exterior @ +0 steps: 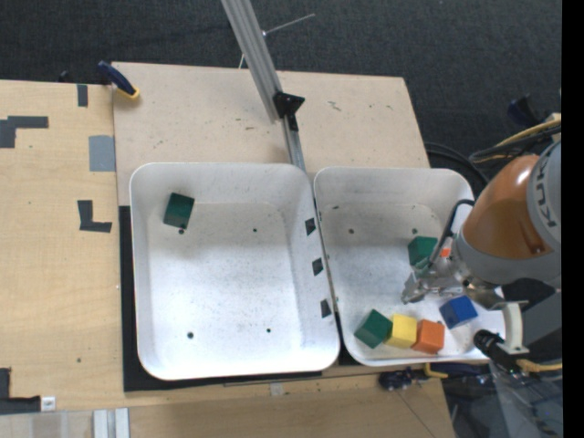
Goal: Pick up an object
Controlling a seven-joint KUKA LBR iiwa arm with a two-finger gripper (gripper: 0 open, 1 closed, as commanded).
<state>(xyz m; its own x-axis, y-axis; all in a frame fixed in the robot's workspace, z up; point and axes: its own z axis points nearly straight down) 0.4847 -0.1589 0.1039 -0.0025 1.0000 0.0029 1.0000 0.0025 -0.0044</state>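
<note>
The gripper [422,287] is seen low in the right bin [383,185], and whether it's apart or clamped can't really be told from this angle. A dark green cube [422,248] sits just up from it, almost touching. A blue cube [458,311] lies just to its right, with green [373,328], yellow [403,329] and orange [430,335] cubes lined up near the front wall. Nothing looks grasped yet. Another green cube [179,210] is parked way off in the left bin [219,173].
</note>
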